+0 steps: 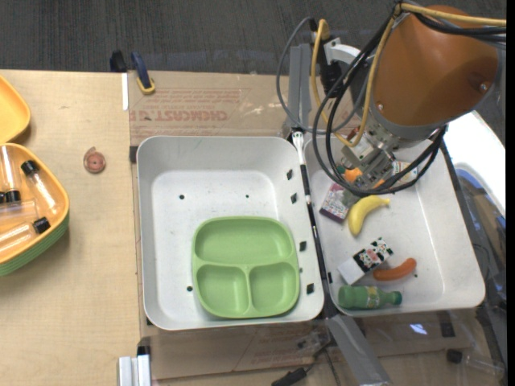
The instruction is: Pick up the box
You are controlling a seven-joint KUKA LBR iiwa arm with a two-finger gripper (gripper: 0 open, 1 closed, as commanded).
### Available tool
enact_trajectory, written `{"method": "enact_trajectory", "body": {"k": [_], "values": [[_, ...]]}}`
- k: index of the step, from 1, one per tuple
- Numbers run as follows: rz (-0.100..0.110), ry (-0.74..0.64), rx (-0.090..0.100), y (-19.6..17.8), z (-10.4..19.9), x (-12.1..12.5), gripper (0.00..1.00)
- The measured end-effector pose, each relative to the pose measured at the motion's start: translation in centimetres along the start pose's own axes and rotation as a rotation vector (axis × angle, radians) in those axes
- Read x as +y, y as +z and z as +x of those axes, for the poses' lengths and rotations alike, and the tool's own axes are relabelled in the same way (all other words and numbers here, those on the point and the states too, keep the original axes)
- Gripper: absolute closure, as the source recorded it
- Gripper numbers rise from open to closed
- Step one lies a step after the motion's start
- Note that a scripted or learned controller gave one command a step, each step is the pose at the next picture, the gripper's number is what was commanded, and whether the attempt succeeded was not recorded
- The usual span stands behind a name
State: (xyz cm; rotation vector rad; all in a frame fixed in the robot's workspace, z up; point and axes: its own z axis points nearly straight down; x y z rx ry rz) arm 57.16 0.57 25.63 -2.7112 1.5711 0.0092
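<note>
In the right bin [459,288] lies a small white box with black patches [368,259], near the front. A smaller purple and white box [333,202] lies against the bin's left wall. My gripper [369,168] hangs under the orange wrist band over the back of this bin, wrapped in cables. It is above and to the right of the purple box, and well behind the patched box. Nothing shows in its grasp.
A yellow banana [367,212] lies between the two boxes. A red sausage-shaped item [395,270] and a green bottle [368,297] lie at the front. Something small and orange [352,172] sits beside the gripper. The left bin [161,215] holds a green divided plate [245,266].
</note>
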Motion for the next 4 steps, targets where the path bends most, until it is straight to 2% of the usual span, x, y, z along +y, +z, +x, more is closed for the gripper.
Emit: {"method": "enact_trajectory", "body": {"k": [1,2,3,4], "values": [[-0.002,-0.067,0.005,-10.1,-3.9,7.5,1.00],[-0.003,-0.330,0.003,-18.4,-7.6,6.4,1.00],[-0.006,-0.430,0.002,-12.1,-5.1,2.8,1.00],[-0.008,-0.695,0.001,-0.5,-3.5,5.6,1.00]]}}
